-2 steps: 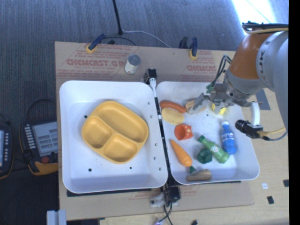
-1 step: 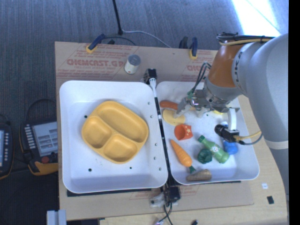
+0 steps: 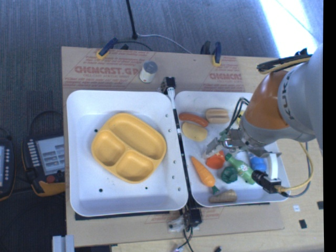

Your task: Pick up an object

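Gripper [image 3: 219, 145] over red toy [image 3: 214, 160], fingers unclear; blue item [image 3: 257, 163] half hidden

- A yellow divided tray [image 3: 129, 147] lies in the left white bin [image 3: 79, 188].
- A small grey-capped roll [image 3: 148, 72] stands on the cardboard tabletop [image 3: 84, 70].
- Two clamps, [image 3: 106, 48] and [image 3: 216, 53], grip its far edge.

I watch through a single fixed camera set high above the brown cardboard-topped bench [image 3: 105, 72], looking down at a slant from far enough to take in both shallow white plastic bins [image 3: 79, 156] side by side. The grey, orange-banded arm [image 3: 283, 104] enters from three o'clock.
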Controlling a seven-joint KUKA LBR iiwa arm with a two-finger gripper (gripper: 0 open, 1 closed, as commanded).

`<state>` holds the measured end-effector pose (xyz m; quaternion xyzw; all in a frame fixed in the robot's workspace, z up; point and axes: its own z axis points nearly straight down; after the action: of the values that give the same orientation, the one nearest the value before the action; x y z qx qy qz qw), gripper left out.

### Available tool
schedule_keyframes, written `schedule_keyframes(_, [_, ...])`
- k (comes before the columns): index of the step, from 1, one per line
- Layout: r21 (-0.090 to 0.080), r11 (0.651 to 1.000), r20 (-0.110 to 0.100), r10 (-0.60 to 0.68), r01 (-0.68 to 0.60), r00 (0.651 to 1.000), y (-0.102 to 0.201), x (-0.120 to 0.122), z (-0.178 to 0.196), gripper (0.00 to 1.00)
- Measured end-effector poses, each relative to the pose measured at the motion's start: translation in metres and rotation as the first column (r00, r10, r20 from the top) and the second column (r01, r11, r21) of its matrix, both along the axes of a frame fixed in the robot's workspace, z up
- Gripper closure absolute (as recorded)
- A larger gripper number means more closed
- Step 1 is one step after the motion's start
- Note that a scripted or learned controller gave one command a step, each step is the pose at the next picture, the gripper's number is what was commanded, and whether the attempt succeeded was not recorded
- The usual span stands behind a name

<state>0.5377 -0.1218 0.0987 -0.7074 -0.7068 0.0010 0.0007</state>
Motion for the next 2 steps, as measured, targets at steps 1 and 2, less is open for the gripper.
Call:
schedule_keyframes(1, [0.001,1.0,0.0,0.0,0.0,1.0,0.027,-0.047,-0.001,0.0])
schedule_keyframes(2, [-0.004,1.0,0.005,-0.002,0.002,1.0,0.024,-0.046,0.009,1.0])
